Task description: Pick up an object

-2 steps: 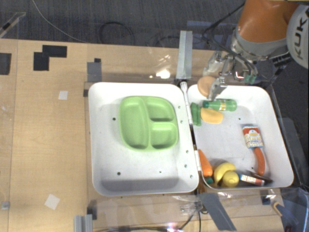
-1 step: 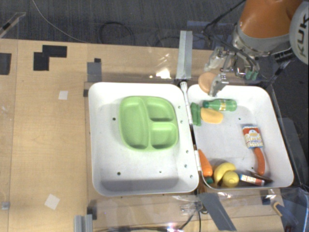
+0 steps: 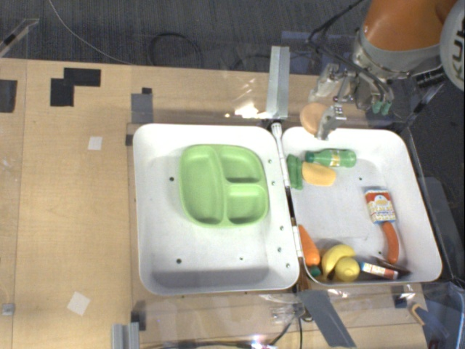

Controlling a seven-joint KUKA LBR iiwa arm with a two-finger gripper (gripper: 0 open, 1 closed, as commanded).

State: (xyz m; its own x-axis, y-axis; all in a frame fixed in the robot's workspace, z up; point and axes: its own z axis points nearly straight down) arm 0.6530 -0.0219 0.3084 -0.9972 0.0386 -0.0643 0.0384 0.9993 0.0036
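My gripper (image 3: 325,119) hangs over the back left corner of the right bin (image 3: 414,167). A tan rounded object (image 3: 312,118) sits at its fingertips, pressed against the one finger (image 3: 330,120) that I can see, and the gripper looks shut on it. Below it in the bin lie a green bottle (image 3: 330,158), a yellow piece (image 3: 320,174) and a green stick (image 3: 293,171). Farther forward are a red and white packet (image 3: 380,206), an orange sausage shape (image 3: 392,242), a carrot (image 3: 310,247), yellow fruit (image 3: 339,262) and a red marker (image 3: 379,270).
The left bin (image 3: 156,209) holds a green divided tray (image 3: 221,184). A metal post (image 3: 278,78) stands behind the wall between the bins. The arm's orange band (image 3: 403,13) and cables crowd the top right.
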